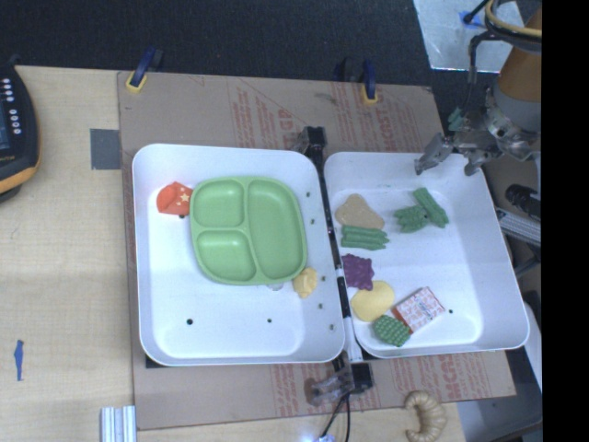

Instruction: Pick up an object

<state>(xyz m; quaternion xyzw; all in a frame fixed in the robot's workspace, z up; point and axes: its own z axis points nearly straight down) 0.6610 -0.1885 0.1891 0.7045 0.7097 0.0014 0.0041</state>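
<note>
Evidently the camera view catches the approach step, with nothing picked up yet: the claw [451, 154] hangs over the far edge of the right bin [479, 247], its two fingers spread open and nothing between them. The nearest likely target, by my judgement, is the green bean bundle [421, 211], which lies just beyond the claw toward the middle of that bin, near but apart from the fingertips. Further along sit a tan piece [358, 214] and a second green pod [364, 238] by the bin's left edge, then a purple piece [357, 271], a yellow piece [372, 301] and a small red-and-white box [421, 309] toward the near edge. The left bin [166, 311] carries a green divided plate [248, 230] and a red piece [173, 198]. Next, I judge, the claw must shift inward over the bundle, descend with fingers straddling it, and close.
</note>
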